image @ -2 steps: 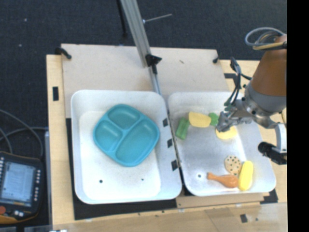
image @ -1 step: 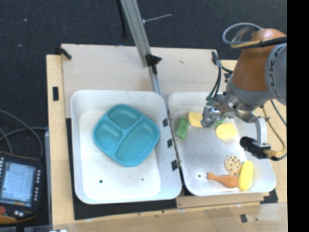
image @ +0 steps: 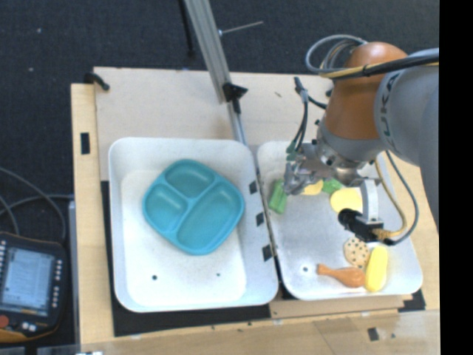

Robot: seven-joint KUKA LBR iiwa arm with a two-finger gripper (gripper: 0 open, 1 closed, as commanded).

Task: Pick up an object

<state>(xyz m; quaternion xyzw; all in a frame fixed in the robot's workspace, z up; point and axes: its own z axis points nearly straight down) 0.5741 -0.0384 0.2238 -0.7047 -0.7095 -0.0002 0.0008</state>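
Claw (image: 294, 177), fingers' state unclear, hangs over a green block (image: 278, 198) at the right bin's (image: 318, 283) nine o'clock; block looks light, rigid; grip its long sides.

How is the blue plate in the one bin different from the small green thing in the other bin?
The blue divided plate is broad, rounded and split into three compartments; the green block is small and boxy. The plate lies flat near the middle of the left bin; the block sits tilted against the left wall of the right bin. The plate lies far from the gripper; the block is right beside it. Both rest on a bin floor, not held.
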